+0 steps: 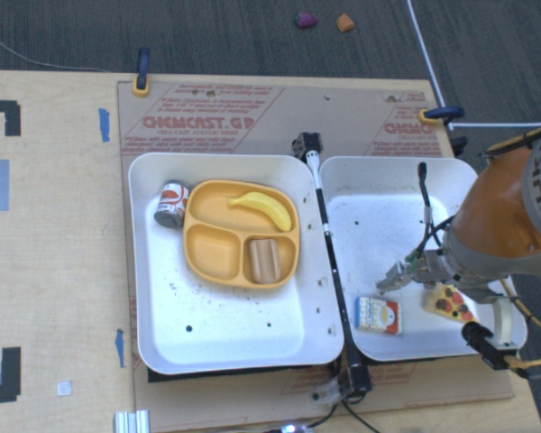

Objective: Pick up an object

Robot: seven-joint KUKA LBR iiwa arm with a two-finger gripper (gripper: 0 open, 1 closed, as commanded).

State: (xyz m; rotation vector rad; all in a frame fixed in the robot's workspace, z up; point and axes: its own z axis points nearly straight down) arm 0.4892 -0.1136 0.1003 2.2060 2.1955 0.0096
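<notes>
Right bin (379, 183): one small carton (378, 315) with a white and orange face is lain flat near the front wall; a yellow packet with dark spots (449, 304) is placed just beside it to the right, partly covered by the arm (505, 215). Gripper (398, 276): seen low over the bin floor, just above the carton; whether the jaws are open or closed cannot be told, and nothing is seen held. Left bin (153, 242): a yellow divided plate (221, 251) is set toward the back, a banana (263, 209) in its upper section, a brown block (264, 261) in its lower right section. A small can (170, 205) is lain against the plate's left edge.
</notes>
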